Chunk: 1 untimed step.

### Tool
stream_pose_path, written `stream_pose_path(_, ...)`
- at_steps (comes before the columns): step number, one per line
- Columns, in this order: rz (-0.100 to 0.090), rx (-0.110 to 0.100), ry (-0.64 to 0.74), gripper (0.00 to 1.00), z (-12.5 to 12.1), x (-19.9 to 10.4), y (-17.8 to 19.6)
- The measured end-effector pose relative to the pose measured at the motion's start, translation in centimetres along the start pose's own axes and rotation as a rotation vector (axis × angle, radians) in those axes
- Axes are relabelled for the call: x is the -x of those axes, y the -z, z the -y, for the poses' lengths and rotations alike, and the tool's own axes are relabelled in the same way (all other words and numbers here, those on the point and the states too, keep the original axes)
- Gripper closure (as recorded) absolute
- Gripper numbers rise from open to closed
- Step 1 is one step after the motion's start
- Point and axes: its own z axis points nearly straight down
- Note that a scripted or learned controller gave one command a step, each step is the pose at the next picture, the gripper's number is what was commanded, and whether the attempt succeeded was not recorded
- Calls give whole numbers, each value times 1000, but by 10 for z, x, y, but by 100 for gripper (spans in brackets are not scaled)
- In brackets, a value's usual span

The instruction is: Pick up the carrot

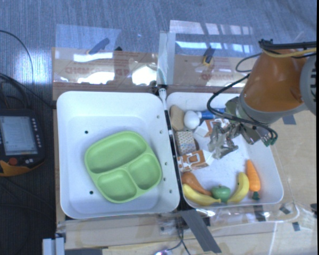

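The carrot [252, 177] is orange with a small green end and lies near the right bin's front right corner, pointing toward the front. My gripper [223, 146] hangs over the middle of the right bin [271, 158], up and to the left of the carrot and apart from it. Its fingers [217, 149] look open, with nothing between them. A second orange, carrot-like piece [193, 183] lies at the bin's front left.
Two yellow bananas [200, 197] [240, 188] flank a green fruit [220, 192] along the front wall. A white ball [191, 119], a brown piece [176, 113] and small printed packets [193, 160] crowd the bin's left side. A green divided plate [123, 166] sits in the left bin.
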Motion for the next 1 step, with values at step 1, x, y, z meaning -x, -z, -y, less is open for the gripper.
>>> stream_pose_path(1,-4,11,222,100,49,-29,-68)
